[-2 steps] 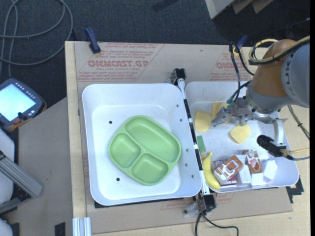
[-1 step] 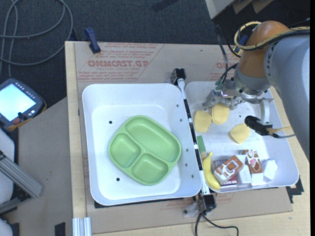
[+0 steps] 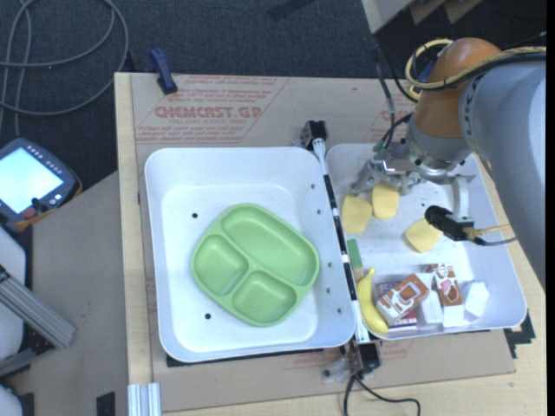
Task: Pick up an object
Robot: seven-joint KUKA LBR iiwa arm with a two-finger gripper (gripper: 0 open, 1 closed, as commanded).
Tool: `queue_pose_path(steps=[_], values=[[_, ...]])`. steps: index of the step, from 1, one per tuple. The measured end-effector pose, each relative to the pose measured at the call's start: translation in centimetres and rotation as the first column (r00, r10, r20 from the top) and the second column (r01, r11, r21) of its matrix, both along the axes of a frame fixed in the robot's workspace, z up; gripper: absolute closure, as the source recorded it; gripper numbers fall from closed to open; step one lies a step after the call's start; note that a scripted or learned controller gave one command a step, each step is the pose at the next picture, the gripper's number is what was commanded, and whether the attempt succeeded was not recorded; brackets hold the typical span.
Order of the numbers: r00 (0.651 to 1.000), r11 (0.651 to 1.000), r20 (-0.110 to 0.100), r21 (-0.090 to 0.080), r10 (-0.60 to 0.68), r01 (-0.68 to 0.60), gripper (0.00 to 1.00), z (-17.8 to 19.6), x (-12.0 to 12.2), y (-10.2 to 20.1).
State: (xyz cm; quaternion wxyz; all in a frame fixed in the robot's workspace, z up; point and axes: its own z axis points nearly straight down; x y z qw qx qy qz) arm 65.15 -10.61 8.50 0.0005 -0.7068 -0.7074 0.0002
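Observation:
My gripper [image 3: 401,173] hangs low over the far part of the right bin [image 3: 507,276], under the orange band of the arm. Just below it lies a yellow block [image 3: 386,202], with a second yellow piece [image 3: 355,214] to its left against the bin wall and a third [image 3: 422,236] to its right. I cannot tell whether the nearest block touches the gripper. At the near end of this bin lie a banana [image 3: 371,303], a red-and-white packet [image 3: 403,297], a smaller packet [image 3: 447,284] and a white block [image 3: 475,298].
The left bin [image 3: 173,189] holds a green divided plate [image 3: 255,263]. A black clip [image 3: 314,132] sits at the far end of the rim shared by the bins. The grey arm covers the right bin's far right corner. A blue clamp [image 3: 162,69] grips the bench's back edge.

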Motion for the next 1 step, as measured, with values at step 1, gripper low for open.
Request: queue_pose_path(steps=[1], values=[[1.000,1.000,0.002,-0.002,0.001,-0.001,1.00,1.02,0.05,0.00]])
